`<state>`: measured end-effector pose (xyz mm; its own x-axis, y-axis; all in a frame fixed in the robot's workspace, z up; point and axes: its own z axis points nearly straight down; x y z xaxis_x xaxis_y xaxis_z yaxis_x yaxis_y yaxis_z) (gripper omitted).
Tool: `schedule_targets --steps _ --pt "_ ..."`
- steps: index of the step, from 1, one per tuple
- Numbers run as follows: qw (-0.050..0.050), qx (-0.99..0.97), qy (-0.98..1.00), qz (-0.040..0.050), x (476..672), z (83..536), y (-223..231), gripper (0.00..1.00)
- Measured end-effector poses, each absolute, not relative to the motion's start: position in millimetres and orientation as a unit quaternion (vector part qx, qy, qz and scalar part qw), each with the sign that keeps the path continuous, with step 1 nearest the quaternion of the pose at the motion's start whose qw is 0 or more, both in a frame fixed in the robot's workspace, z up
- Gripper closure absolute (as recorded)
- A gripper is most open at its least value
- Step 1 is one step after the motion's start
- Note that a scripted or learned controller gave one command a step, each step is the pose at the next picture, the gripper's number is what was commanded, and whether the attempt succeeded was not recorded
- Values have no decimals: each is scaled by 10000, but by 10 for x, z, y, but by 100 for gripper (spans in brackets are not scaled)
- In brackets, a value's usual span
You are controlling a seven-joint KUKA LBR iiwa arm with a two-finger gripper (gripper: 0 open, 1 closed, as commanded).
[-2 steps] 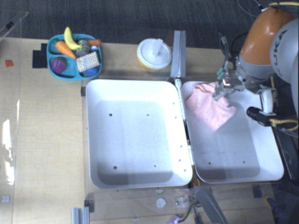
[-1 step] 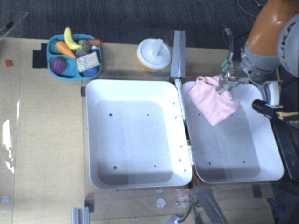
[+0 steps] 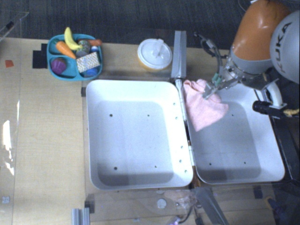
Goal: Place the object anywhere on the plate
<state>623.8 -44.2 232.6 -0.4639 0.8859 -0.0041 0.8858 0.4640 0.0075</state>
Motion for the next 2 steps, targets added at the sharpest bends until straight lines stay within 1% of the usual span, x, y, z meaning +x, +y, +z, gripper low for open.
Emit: schedule_targets --steps 1,2 --pt "37 3358 9419 17 6159 2263 -10 100" --pt "58 1411 9900 25 6119 2359 565 100"
